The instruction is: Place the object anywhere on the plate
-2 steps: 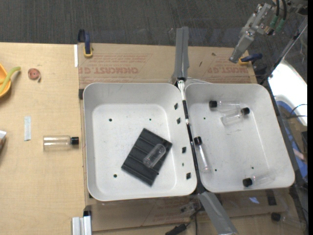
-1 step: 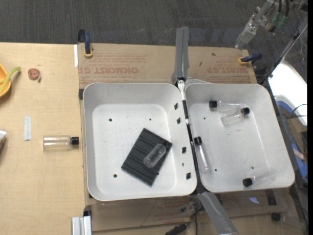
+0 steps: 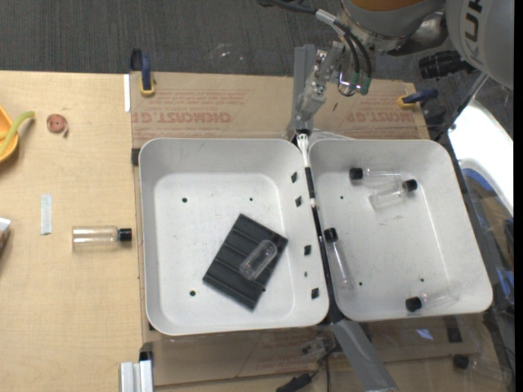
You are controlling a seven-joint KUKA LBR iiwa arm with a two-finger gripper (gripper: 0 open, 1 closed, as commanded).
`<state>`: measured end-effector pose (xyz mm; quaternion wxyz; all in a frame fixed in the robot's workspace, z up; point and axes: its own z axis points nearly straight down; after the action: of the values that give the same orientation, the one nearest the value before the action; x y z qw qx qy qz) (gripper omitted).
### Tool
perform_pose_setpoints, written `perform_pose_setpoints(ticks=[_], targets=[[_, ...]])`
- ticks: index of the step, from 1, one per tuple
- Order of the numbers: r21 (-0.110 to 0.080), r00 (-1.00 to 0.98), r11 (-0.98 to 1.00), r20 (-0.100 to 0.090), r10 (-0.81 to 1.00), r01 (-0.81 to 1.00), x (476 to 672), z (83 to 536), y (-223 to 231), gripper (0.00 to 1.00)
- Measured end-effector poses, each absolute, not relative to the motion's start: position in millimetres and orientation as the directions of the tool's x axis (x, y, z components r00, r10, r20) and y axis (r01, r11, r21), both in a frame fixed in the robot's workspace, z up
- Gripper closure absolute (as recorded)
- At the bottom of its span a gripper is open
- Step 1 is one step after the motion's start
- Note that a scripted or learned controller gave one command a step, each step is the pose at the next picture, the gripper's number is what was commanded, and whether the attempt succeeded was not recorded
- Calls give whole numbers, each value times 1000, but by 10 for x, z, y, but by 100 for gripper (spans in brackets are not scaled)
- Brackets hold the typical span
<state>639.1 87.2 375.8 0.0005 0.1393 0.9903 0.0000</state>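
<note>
A black ribbed plate lies tilted in the left bin, toward its front middle. A clear capless vial rests on the plate's right part. My gripper hangs above the back edge where the two bins meet, well away from the plate and the vial. Nothing shows in its grasp. The grey arm with its orange band enters from the top right.
The right bin holds several clear vials with black caps: two at the back, one along its left wall, one at the front. Another vial lies on the wooden bench to the left. Clamps sit on the cardboard behind.
</note>
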Motion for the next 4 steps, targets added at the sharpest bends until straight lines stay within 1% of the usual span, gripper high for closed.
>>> perform_pose_setpoints(ticks=[1, 2, 3, 4], targets=[[0, -999, 999, 1, 46, 46, 5683, 2902, 1322, 100], [1, -997, 997, -4, -81, -81, 6394, 3973, 1207, 100], [0, -1000, 1000, 0, -29, -29, 5445, 2955, 1432, 100], [1, -988, 988, -3, -156, -156, 6599, 2803, 2284, 100]])
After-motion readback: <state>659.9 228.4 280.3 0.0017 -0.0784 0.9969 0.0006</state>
